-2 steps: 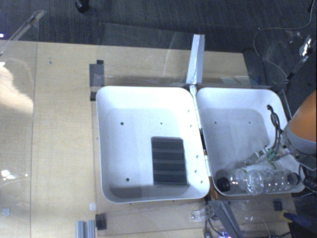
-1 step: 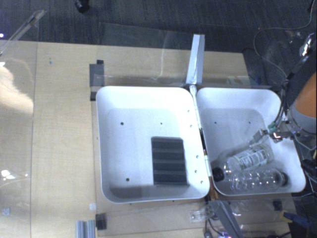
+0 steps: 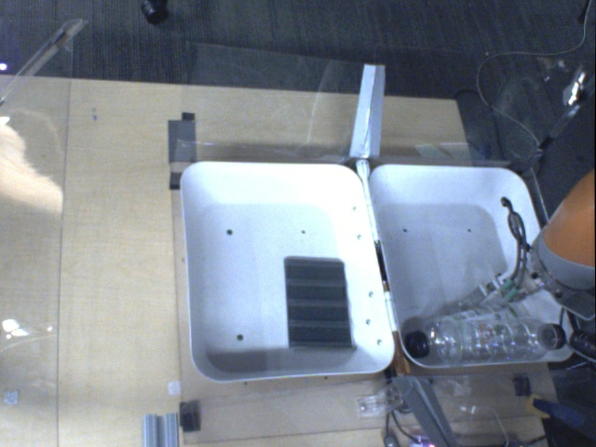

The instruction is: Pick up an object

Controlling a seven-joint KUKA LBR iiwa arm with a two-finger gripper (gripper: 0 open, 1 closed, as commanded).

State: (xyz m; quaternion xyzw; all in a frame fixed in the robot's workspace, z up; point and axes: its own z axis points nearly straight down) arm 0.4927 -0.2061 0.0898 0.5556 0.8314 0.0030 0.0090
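At the lower right of the frame, along the near wall of the right bin (image 3: 438, 189), you have a clear plastic bottle (image 3: 484, 338) lying on its side, its dark cap pointing toward the left bin (image 3: 270, 194). Judge it light, thin-walled and slick: it will likely dent under a hard squeeze and roll if nudged off centre. Take it across the middle of the body, square to its long axis, rather than at the cap or the tapered shoulder. In the left bin a dark ribbed block (image 3: 318, 302) lies flat, well apart from the bottle. The arm (image 3: 570, 236) enters at the right edge, and the claw (image 3: 507, 287) sits just above the bottle amid cables; you cannot tell from here whether it is apart, together or touching anything.
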